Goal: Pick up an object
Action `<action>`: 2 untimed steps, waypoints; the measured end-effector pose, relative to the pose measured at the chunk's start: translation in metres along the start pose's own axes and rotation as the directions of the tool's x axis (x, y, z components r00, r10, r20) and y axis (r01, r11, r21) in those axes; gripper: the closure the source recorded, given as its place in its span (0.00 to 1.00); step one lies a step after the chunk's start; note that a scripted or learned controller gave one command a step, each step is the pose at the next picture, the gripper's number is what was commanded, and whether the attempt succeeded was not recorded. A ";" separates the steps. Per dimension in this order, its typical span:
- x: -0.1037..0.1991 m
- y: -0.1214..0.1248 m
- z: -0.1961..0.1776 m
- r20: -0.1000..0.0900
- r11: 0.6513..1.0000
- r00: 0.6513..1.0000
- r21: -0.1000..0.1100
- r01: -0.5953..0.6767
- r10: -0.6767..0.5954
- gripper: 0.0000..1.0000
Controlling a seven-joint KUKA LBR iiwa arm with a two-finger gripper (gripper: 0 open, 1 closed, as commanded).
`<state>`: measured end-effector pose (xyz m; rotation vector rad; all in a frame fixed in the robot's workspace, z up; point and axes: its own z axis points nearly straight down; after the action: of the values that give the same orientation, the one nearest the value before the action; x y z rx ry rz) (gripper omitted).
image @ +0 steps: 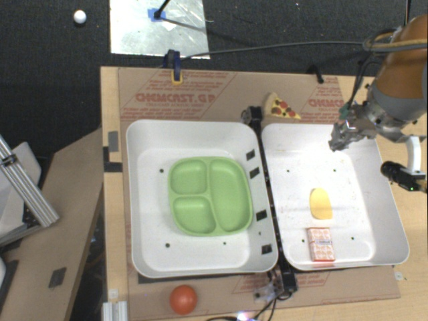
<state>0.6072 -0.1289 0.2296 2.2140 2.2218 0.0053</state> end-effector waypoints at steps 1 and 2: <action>0.044 -0.005 -0.003 -0.003 1.000 1.000 0.004 0.005 -0.004 1.00; 0.096 -0.010 0.005 -0.003 1.000 1.000 0.005 0.006 -0.006 1.00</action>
<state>0.5967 -0.0334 0.2242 2.2121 2.2324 0.0033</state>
